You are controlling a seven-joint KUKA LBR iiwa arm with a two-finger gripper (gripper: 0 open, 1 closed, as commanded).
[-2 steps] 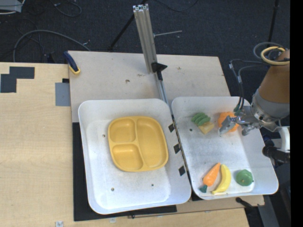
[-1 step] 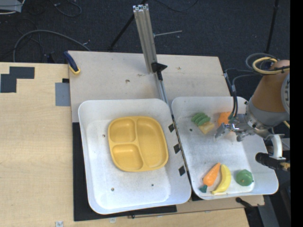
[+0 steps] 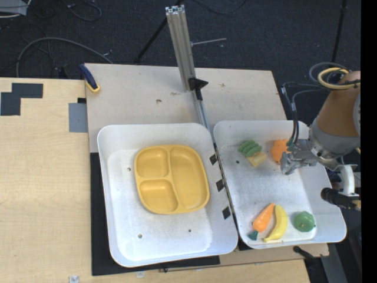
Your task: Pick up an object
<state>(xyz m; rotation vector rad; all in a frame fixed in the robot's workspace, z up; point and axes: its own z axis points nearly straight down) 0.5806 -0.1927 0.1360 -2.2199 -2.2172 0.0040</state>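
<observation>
Seen from above at a slant: a pale bench [image 3: 235, 93] bearing two shallow white bins side by side. Left bin [image 3: 118, 229] holding a yellow divided tray [image 3: 172, 178] with three compartments, lying flat near the bin's middle, all three bare. Right bin [image 3: 277, 187] touching the left one along a seam fitted with small black clips [image 3: 219, 184]. Rising from the bench behind the seam, a slim aluminium post [image 3: 181, 49], tilted slightly left at the top.

Reaching in from the right, the grey arm [image 3: 337, 117], its orange band just above the wrist, ending in the gripper [image 3: 288, 164] low over the right bin's upper right part. Fingers pointing down, too blurred and small to tell whether released or clenched; nothing plainly visible between them.

Just left of the gripper, touching or nearly so, an orange round fruit [image 3: 278, 150]. Further left, near it, a green-and-yellow toy piece [image 3: 251, 152]. Along the bin's near edge, well apart from the gripper: a toy carrot [image 3: 263, 217] lying tilted beside a yellow banana [image 3: 278, 224], the two touching, and a green round fruit [image 3: 304, 221] just right of the banana.
</observation>
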